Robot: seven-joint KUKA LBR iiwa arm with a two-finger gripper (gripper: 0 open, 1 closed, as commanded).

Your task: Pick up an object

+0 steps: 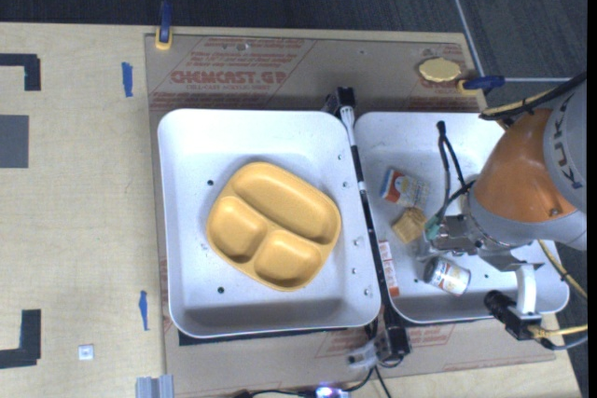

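In the right half of the frame the arm [527, 177] hangs low over the right bin [410, 130], and its gripper [450, 238] sits just above a small can [447, 275] lying on its side near the bin's lower edge. The can lies just below and slightly left of the gripper in the picture, close beneath it, with its long axis running roughly left to right and tilted down a little toward the right. Whether the gripper is released or clenched I cannot tell, since the wrist body covers it from this angle, and nothing is visibly held. Two other candidates lie up and to the left of the tool: a tan crumpled piece [409, 226] just beside it, and a small red and white carton [399, 187] farther toward the bin's top. The left bin [182, 200] holds a large yellow divided tray [271, 225], well apart from the tool. The can looks the nearest target, so a short drop down-frame seems what the pick needs.
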